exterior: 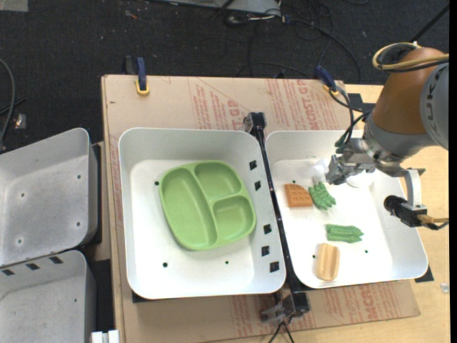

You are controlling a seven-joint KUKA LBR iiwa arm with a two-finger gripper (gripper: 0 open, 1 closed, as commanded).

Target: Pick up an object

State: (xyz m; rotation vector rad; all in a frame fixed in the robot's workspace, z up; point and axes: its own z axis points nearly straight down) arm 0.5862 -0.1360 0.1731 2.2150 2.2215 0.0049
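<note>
The right bin (400,259) holds an orange waffle-like square (298,195), a green leafy piece (323,196), a second green piece (344,233) and a tan bread roll (327,261). My gripper (338,173) hangs low over the bin's back part, just up and right of the leafy piece. Whether it touches that piece I cannot tell. A small white object lies right beside the gripper, partly hidden by it.
The left bin (136,213) holds a green divided plate (208,204). A black divider with clamps (265,191) runs between the bins. The grey and orange arm (407,113) comes in from the right above the right bin's far corner.
</note>
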